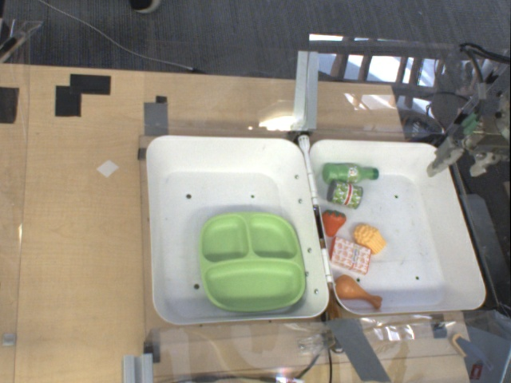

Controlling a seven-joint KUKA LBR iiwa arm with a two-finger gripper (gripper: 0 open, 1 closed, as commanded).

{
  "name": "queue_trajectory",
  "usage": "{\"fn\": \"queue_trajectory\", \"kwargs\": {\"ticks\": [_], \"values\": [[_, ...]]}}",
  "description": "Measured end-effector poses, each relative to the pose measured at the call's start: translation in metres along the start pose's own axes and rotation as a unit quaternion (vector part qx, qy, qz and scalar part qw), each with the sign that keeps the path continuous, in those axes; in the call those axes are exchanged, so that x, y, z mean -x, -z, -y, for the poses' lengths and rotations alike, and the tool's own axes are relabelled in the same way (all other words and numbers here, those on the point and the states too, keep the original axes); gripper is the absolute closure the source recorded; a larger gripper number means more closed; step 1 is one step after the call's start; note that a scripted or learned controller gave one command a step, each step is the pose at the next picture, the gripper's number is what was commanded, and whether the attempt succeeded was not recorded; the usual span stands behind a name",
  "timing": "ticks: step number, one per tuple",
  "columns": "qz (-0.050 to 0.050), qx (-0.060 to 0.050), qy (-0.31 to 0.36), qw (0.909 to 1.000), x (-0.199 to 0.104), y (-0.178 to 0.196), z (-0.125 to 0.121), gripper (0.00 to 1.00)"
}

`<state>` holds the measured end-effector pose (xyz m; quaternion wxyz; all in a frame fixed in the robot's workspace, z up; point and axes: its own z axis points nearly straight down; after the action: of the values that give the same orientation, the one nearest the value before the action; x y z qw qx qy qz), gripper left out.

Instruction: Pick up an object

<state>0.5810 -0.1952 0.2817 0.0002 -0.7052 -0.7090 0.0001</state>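
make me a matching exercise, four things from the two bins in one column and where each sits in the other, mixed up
Things:
1. green divided plate
2. green bottle
3. chicken drumstick
4. patterned red and white box

Places:
A. right bin, nearest the front edge
B. left bin, towards the front
C. right bin, farthest back of the items
D. right bin, just behind the drumstick

Pairs: 1-B, 2-C, 3-A, 4-D

The arm (pixel 479 110) comes in from the right, at the upper right of the view. Its grey links and cables sit above the far right corner of the right bin (pixel 415 294). The gripper (pixel 441 159) points down and left over that bin's right rim. It holds nothing.
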Motion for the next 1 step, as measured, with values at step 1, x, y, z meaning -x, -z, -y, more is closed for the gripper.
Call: {"fn": "queue_trajectory", "kwargs": {"ticks": [1], "values": [[0.0,0.0,-0.097,0.9952,-0.0499,-0.1118,-0.019,0.0]]}}
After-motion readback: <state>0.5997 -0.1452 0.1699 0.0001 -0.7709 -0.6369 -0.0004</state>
